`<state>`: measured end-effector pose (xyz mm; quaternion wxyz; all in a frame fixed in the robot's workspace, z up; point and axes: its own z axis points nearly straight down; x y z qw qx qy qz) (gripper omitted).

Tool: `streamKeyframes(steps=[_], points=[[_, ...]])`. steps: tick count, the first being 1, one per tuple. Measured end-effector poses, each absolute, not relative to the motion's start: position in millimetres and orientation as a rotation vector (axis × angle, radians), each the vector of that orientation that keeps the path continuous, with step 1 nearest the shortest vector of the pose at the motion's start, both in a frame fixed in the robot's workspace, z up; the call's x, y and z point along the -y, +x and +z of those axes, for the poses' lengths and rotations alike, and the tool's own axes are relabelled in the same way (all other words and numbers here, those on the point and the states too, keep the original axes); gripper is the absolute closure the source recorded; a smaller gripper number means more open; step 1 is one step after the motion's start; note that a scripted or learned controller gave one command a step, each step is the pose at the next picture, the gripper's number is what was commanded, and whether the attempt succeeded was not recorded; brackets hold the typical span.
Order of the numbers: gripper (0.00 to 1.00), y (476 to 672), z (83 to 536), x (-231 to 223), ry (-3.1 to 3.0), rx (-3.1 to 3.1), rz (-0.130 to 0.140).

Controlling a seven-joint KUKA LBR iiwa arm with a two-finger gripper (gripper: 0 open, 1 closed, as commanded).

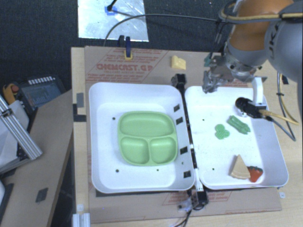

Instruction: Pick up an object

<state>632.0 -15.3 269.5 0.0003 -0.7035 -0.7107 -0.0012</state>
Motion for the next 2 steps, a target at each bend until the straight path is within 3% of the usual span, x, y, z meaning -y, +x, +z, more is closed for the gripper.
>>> streamKeyframes(steps=[2], points=[[1.0, 618.7, 246.1, -81.2, -2.21, 2.23, -0.001]])
